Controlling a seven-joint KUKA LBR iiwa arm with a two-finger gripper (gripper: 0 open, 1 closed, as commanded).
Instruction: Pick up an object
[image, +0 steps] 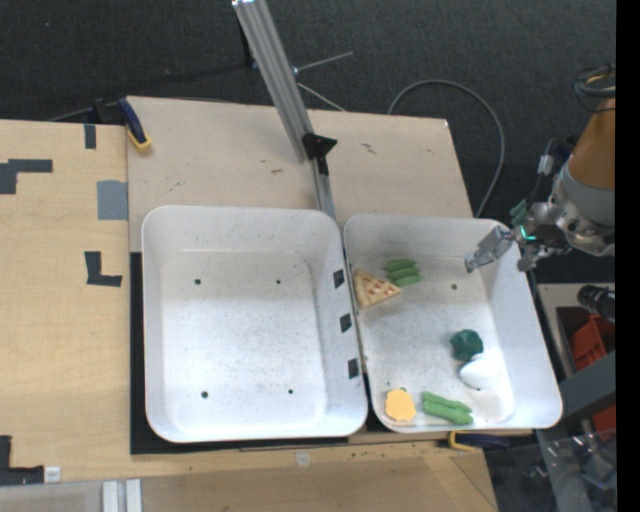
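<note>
Inspector A: The end effector (505, 247) is recorded over the upper right rim of the right bin (530, 330). Its fingers are seen spread apart, with nothing held between them.

Inspector B: Contents of that bin are noted relative to the end effector. To its left, a green piece (403, 270) is seen touching a tan waffle-patterned wedge (375, 290). Below it, a dark green object (466, 344) is found against a white one (479, 373). Further below lie a green pod (445, 407) and a yellow piece (400, 405).
</note>
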